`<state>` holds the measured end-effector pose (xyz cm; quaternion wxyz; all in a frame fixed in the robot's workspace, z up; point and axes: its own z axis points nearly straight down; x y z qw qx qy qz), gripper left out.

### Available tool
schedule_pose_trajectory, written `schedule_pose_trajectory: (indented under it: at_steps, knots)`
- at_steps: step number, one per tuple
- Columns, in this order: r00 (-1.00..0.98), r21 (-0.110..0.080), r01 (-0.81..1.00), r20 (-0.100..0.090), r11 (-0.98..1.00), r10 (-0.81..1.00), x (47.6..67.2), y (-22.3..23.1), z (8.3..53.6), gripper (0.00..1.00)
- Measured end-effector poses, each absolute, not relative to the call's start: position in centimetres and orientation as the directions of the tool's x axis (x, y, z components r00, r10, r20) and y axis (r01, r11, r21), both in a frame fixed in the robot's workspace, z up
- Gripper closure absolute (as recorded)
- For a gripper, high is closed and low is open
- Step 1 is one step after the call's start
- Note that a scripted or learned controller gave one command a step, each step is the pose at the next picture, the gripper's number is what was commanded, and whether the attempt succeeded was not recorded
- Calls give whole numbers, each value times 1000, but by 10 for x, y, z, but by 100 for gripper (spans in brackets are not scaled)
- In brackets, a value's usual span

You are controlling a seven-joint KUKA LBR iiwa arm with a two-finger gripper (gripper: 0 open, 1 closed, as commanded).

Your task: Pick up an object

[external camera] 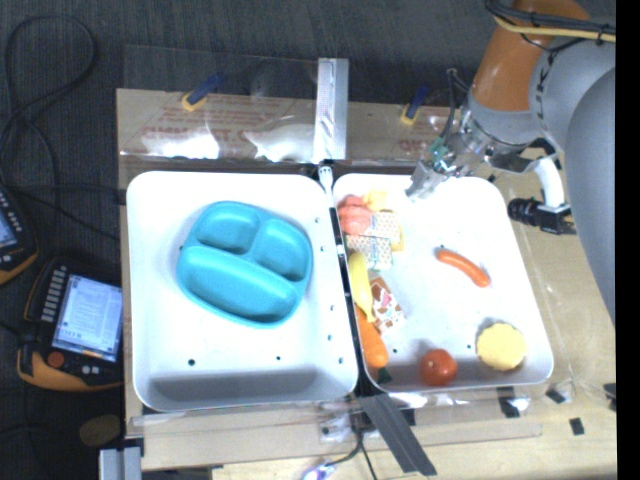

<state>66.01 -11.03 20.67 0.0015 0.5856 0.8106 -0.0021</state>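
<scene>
Hovering over the right bin's (520, 268) far rim, pincer (422, 185) seemingly empty; finger spread too blurred to tell.

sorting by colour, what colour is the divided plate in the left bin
Light blue; the divided plate shows plainly in the camera view.

One camera is sitting fixed above the bench (140, 118), looking down at a slant, so the far edge is landing near the top of the frame and the near edge at the bottom. It's hanging back far enough that both bins are fitting in whole: left bin (160, 208) left of center, right bin (510, 238) right of center. The arm (520, 58) is coming in at the upper right. Floor is showing along the top and left.
</scene>
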Motion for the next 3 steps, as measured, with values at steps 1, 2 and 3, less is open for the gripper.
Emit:
schedule_pose_trajectory:
  at_steps: [1, 2, 3]
  knots:
    - [-45, -4, 999, -3, 45, 999, 623, -51, 184, 100]
    - [553, -3, 833, -6, -553, 833, 570, -93, 183, 100]
    - [656, 9, 755, 1, -656, 755, 629, -117, 91, 100]
